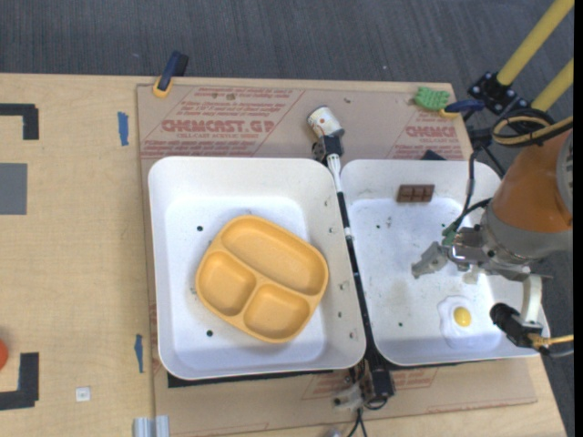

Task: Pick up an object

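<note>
The right bin point(392, 335) holds a small brown chocolate-bar piece point(416, 192) near its far wall and a toy fried egg point(460, 317) near its front right corner. My gripper point(447, 270) hangs over the right half of this bin, just above and beyond the egg and well in front of the chocolate piece. Its two grey fingers point(425, 265) are spread apart with nothing between them. A yellow divided plate point(262, 279) lies in the middle of the left bin point(173, 244).
The two bins share a raised middle rim point(346, 244). Beyond them on the cardboard lie a white and black fitting point(323, 124), a green clip point(428, 97) and a blue-yellow clamp point(169, 71). The arm's orange band point(537, 194) overhangs the right bin's right side.
</note>
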`<state>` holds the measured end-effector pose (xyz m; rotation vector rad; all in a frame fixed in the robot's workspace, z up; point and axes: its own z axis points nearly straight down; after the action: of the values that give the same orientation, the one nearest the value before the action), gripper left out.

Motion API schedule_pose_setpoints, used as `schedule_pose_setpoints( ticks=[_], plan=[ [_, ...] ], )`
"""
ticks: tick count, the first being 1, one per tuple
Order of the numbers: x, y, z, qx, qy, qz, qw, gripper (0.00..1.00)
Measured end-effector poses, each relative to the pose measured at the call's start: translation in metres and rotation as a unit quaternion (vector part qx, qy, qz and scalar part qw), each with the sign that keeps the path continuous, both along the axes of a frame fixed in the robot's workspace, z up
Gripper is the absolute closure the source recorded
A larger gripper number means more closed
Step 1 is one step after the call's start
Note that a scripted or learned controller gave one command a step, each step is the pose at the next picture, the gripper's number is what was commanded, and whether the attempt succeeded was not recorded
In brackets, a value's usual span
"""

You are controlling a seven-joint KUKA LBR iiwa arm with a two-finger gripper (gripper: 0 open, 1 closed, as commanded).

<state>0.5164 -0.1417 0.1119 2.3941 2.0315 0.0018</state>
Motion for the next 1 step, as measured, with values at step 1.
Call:
schedule_pose_setpoints(
  ticks=[1],
  plan=[
    [0.0380,-0.0417,0.0135,-0.0002,0.000,0.037,0.9993,0.00]
  ],
)
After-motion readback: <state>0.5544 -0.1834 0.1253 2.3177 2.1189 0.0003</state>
